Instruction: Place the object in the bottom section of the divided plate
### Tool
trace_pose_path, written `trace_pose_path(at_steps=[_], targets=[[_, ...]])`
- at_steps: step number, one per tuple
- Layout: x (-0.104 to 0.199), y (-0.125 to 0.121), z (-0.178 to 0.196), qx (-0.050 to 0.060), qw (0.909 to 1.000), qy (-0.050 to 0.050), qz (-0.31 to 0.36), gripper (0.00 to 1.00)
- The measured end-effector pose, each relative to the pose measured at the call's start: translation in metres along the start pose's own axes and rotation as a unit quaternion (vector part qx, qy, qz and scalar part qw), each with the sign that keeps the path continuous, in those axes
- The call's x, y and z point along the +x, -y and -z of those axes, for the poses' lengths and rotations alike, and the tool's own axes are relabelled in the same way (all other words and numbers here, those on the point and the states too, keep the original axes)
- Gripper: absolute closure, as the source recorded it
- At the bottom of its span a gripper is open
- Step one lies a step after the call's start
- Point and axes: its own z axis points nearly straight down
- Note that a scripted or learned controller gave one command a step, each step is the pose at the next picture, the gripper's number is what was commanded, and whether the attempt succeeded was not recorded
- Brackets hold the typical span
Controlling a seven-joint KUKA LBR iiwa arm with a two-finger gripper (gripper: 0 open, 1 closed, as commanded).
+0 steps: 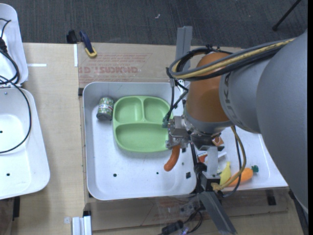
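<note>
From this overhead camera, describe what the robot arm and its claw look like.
The arm is bulky, rounded and grey, with a glossy orange band above the wrist. Black and yellowish cables loop over it. The claw is a compact grey metal block with dark fittings.

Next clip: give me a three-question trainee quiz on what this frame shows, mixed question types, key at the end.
1. True or false: the sausage lies inside the green divided plate.
2. What stands just left of the plate? A) a small can B) a carrot C) a banana
3. Fill in: the gripper sits at the plate's ____ edge.

Key: 1. False; it lies on the bin floor, just off the plate's lower right corner. 2. A, the small can. 3. Right.
</note>
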Motion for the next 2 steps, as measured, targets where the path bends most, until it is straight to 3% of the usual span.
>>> trace_pose_path(at_steps=[1, 2], targets=[[0.0105, -0.0081, 0.0210, -0.001, 0.9999, 0.000, 0.017, 1.00], [0.0105, -0.0081, 0.0210, -0.001, 0.9999, 0.000, 0.017, 0.00]])
